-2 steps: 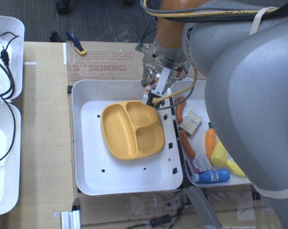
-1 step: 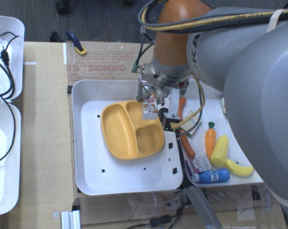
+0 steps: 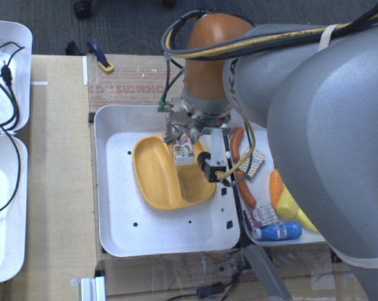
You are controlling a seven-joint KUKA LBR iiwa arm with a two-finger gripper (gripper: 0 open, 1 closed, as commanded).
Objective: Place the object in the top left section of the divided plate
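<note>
Two white bins (image 3: 107,231) (side by side) on wooden bench (image 3: 57,168).

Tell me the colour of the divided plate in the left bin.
The divided plate is yellow, plain with no pattern, seen clearly in the camera view.

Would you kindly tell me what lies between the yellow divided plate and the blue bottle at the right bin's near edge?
In the camera view, the raised white wall where the two bins meet separates the yellow divided plate from the blue bottle.
</note>
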